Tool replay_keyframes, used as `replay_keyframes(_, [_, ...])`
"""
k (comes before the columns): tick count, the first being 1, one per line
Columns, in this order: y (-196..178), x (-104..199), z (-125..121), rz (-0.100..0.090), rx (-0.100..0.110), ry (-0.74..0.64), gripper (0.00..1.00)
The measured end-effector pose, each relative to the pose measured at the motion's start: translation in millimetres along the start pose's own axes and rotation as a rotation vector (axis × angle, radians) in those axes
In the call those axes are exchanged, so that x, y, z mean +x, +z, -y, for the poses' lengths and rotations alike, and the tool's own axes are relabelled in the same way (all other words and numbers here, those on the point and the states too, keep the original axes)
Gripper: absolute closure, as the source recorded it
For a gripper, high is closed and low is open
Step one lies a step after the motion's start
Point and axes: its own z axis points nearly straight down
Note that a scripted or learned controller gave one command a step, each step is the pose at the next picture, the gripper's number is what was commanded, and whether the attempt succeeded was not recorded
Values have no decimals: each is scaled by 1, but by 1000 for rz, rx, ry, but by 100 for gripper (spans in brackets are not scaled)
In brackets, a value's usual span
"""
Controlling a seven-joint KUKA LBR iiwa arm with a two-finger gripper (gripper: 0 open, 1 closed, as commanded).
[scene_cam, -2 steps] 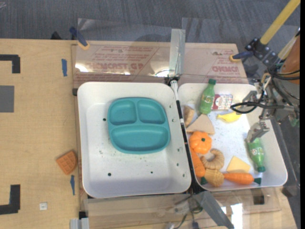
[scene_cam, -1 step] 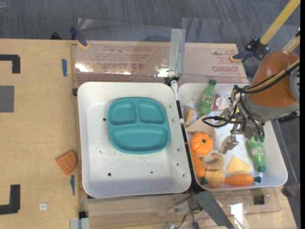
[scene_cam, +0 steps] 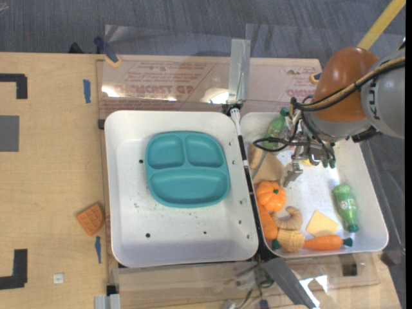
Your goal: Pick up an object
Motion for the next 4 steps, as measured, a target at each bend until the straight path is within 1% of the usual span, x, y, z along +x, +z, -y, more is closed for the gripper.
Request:
replay_keyframes(1, [1,-27,43,-11,-6,176,0])
replay_keyframes(2, [3,-11,110,8,2,106,0])
replay_keyframes(3, [2,54,120,10,0,232,0])
replay_keyframes(4, [2,75,120,12,1,225,0])
